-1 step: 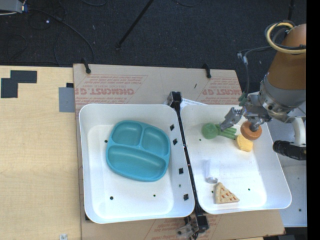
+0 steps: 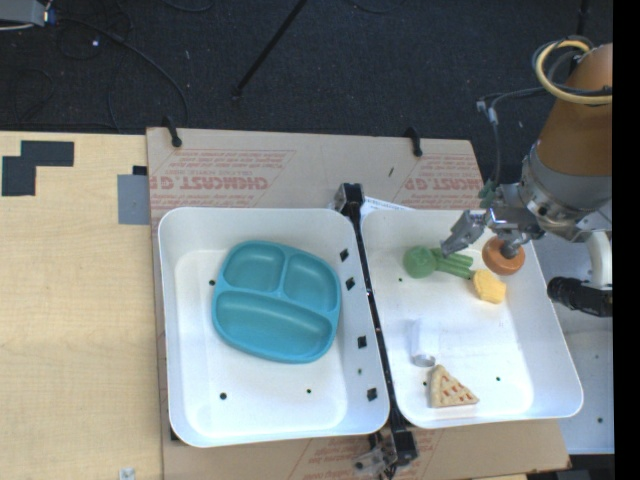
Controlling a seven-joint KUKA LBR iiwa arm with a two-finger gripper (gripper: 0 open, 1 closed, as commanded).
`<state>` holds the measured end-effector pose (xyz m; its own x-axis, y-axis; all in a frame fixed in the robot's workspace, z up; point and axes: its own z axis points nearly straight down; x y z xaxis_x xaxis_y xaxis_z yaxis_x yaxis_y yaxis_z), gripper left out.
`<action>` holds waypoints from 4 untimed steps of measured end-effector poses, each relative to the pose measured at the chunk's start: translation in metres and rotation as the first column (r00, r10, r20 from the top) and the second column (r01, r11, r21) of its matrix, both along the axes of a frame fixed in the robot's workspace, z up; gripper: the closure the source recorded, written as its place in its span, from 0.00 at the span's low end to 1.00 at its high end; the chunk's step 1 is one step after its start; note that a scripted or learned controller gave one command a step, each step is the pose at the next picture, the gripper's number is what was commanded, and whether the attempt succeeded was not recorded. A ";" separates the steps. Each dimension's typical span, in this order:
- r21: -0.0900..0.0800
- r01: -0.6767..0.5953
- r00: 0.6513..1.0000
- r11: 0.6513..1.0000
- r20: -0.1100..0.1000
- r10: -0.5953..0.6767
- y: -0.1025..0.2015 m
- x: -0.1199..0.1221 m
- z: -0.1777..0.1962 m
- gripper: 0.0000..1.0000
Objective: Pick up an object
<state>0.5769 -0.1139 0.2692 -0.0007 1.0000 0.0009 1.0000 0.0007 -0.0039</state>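
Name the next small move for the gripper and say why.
Probably lower straight down and close on the green toy. The gripper hangs just above that toy's right end in the right bin, with nothing between its fingers, and the orange piece sits close alongside.

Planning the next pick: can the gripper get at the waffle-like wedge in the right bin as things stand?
Probably yes. The wedge lies alone near the right bin's front wall, nothing on it; the gripper hovers at the far end above the green toy.

Left bin (image 2: 190, 408): we see the blue plate (image 2: 277, 300) filling its middle.
Right bin (image 2: 545, 368): open centre; green spoon (image 2: 437, 262), yellow piece (image 2: 489, 287), waffle (image 2: 450, 388) perhaps crowd its edges.
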 end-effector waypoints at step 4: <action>-0.009 0.006 1.000 1.000 0.014 -0.006 0.003 0.003 -0.163 1.00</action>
<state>0.5797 -0.1104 0.1067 0.0054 1.0000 -0.0078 0.9999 -0.0053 0.0097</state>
